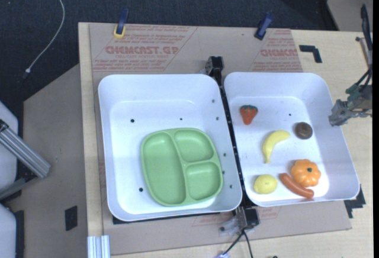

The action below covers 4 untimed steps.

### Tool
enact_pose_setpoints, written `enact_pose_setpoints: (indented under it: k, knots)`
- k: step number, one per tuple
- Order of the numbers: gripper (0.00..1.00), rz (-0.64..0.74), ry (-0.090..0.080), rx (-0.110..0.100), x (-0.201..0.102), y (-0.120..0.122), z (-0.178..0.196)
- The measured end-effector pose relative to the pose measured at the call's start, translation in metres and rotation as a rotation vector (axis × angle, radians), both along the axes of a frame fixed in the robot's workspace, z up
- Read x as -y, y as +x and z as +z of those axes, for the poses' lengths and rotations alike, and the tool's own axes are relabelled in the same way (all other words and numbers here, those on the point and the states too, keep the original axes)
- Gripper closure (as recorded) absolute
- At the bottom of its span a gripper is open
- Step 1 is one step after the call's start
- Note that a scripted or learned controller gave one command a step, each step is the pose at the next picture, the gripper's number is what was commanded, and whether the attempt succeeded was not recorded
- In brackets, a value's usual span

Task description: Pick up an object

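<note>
The right bin (278, 88) holds several toy foods. A red strawberry (249, 113) lies near its left wall, with a yellow banana (274, 143) in the middle and a small brown round piece (304, 130) to the banana's right. Along the front are a yellow lemon (265, 183), an orange pumpkin (305, 172) and a red sausage-like piece (296, 187) touching the pumpkin. My gripper (343, 111) shows as a small grey shape over the bin's right rim, apart from every object.
The left bin (118, 109) holds a green divided plate (182, 165). A black clamp (214, 65) sits at the back between the bins. Blue and yellow clips (121, 24) pin the cardboard sheet under the bins.
</note>
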<state>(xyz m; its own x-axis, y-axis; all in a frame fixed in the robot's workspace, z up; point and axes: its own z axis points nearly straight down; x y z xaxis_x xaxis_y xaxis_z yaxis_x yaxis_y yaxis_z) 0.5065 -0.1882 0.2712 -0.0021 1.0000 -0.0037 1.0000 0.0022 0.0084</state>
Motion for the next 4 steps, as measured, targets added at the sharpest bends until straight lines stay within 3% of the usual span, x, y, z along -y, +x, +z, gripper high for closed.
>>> enact_pose_setpoints:
  k: [2,3,4]
  knots:
    - [1.0,0.004,0.005,-0.009,-0.098,0.019,-0.003]
    - [1.0,-0.001,0.005,-0.011,-0.139,0.019,-0.02]
    - [1.0,0.004,0.007,-0.012,-0.201,0.016,-0.029]
